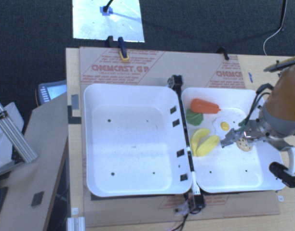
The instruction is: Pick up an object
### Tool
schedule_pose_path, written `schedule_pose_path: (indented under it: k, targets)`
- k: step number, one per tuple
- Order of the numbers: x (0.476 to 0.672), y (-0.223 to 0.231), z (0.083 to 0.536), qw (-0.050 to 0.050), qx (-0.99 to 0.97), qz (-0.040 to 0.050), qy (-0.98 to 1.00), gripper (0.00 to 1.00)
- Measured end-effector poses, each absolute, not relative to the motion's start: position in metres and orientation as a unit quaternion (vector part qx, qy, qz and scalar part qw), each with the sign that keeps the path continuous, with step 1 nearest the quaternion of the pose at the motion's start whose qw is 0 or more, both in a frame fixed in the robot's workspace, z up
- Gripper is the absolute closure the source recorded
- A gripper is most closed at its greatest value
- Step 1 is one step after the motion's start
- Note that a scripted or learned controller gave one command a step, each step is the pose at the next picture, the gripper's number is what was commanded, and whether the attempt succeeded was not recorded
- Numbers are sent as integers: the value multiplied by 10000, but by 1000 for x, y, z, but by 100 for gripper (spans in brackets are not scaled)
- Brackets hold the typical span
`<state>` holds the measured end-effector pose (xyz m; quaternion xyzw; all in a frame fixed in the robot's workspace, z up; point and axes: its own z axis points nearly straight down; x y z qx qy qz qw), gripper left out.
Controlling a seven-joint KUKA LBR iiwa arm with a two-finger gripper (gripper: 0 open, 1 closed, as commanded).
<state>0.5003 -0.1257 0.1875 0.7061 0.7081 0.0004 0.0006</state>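
Hand (230,139) of the grey arm hovers low in the right bin (234,179), fingers apart and clamped on nothing, beside a fried-egg toy (223,126) and a cookie (243,144). Judged from this, no object is lifted yet; the grasp is still to come.

Both bins (133,143) are white, with black clips along the divide between them. The carrot (205,107) is orange with a green top (194,117). The egg (226,125) is white with a yellow yolk. The banana (204,143) is yellow. The cookie (244,143) is tan with dark specks. The arm (285,102) is grey with an orange band. The bench (152,64) is pale tan, printed with red lettering. The floor (32,32) is dark.
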Motion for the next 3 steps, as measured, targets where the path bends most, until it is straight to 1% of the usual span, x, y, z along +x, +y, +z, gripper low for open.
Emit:
schedule_pose_path:
  k: [1, 2, 3]
  targets:
    - [620, -91, 312, 83, 7030, 60, 7112, 0]
    - [614, -94, 316, 32, 7041, 21, 7101, 100]
    - [541, -69, 343, -4, 7048, 9, 7094, 100]
